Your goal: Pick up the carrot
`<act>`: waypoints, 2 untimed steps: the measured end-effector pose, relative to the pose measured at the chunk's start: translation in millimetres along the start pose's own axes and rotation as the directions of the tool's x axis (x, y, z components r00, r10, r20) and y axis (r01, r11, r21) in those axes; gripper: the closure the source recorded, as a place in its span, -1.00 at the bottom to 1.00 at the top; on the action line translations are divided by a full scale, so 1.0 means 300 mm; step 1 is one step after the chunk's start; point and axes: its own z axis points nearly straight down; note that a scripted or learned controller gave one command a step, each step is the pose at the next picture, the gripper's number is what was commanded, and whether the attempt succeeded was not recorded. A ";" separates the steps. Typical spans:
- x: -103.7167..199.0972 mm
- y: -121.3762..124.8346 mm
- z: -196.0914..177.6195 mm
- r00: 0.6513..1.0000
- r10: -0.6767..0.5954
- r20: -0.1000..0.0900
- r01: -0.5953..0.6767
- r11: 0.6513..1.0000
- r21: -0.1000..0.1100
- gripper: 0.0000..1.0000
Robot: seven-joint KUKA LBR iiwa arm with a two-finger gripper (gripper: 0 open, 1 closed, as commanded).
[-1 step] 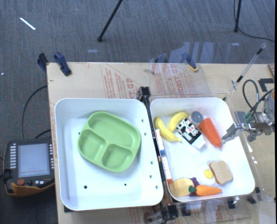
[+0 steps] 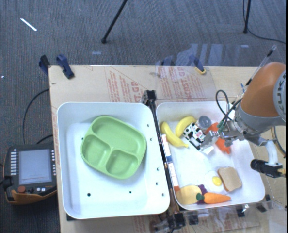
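The carrot is orange with a green stub at its left end. It lies flat along the front edge of the right bin. My gripper hangs over the middle of that bin, close to the bananas and well behind the carrot. It is apart from the carrot. The grey arm with its orange band comes in from the right.
Two yellow bananas lie at the right bin's back left. A bread slice, a small yellow piece, a purple item and a pale yellow item crowd near the carrot. A small orange-red item lies beside the gripper. The left bin holds a green divided plate.
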 end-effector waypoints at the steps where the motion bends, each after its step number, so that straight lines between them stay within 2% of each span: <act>1: 0.075 -0.265 0.113 0.989 -0.145 0.003 0.145 0.989 -0.004 -1.00; 2: 0.065 -0.267 0.086 0.991 -0.132 0.000 0.132 0.991 -0.002 1.00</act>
